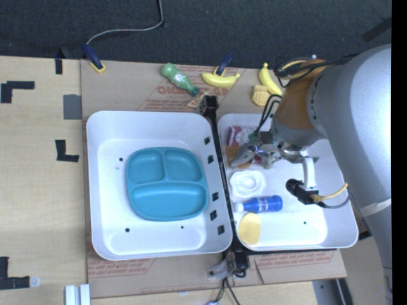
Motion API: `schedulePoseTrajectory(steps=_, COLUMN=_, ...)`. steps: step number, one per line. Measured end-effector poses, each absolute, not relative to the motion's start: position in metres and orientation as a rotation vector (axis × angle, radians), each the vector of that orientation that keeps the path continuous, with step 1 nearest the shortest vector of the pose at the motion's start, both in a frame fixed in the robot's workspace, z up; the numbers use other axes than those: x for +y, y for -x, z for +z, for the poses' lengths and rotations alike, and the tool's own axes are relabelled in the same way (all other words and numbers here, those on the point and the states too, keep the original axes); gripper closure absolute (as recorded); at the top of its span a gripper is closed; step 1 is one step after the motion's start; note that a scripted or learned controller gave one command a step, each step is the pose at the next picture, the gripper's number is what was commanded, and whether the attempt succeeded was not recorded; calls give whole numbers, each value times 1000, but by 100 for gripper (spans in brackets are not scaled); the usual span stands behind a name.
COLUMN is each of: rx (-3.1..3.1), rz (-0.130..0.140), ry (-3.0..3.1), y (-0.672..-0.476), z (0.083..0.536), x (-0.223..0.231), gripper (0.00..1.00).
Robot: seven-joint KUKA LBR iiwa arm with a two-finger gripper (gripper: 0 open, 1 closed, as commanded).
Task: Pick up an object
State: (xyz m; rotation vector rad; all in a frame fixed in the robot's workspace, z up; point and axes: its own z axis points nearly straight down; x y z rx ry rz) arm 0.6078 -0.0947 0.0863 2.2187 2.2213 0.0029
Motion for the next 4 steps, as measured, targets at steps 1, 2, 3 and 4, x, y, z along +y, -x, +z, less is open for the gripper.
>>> schedulePoseTrajectory(steps=1, rx=2221, rz=0, ry=-2218, y=-659, z=85, x=-94, gripper=0)
schedulePoseTrajectory(steps=2, rx=2221, rz=-2, ry=-2215, y=-659, z=96, x=-94, gripper=100)
schedulePoseTrajectory(steps=3, rx=2221, rz=-3, ry=-2216, y=-659, z=96, x=-94, gripper=0)
schedulePoseTrajectory(steps=4, rx=2221, rz=-1, ry=-2218, y=-654, z=86, x=-96, gripper=0)
